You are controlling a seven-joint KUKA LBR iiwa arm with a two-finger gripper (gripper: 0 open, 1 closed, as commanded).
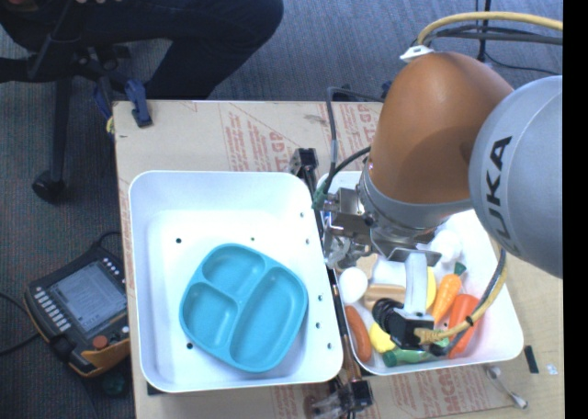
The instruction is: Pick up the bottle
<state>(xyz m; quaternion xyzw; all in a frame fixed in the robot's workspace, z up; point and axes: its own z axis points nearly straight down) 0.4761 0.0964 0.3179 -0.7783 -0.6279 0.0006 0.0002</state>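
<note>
As far as I can tell, the bottle [449, 245] is the smooth white shape peeking out from under the arm, toward the right side of the right bin [503, 342]. Most of it is being hidden. The metal end effector [342, 241] is hanging over this bin's left edge, apart from the bottle and just beside a glossy white egg [353, 283]. A rounded orange sausage [359, 333] and a tapered carrot [446, 293] are lying nearer the front edge. I cannot tell whether the end effector is open or closed.
</note>
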